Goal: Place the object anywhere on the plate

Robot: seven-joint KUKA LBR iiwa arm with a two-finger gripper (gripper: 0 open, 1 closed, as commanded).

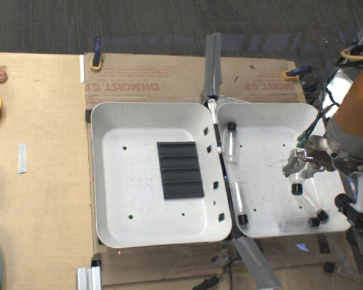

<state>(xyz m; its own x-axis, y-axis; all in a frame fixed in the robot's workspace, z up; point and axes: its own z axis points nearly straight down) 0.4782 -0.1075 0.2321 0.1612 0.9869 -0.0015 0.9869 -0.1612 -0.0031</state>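
My gripper (301, 165) hung over the right bin (263, 116), its state unclear to me; a clear tube (307, 197) lay just below, the black plate (180, 170) well leftward.

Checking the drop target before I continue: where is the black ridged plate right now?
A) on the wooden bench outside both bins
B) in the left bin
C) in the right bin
B: the black ridged plate lies flat near the middle of the left bin; the right bin holds clear tubes.
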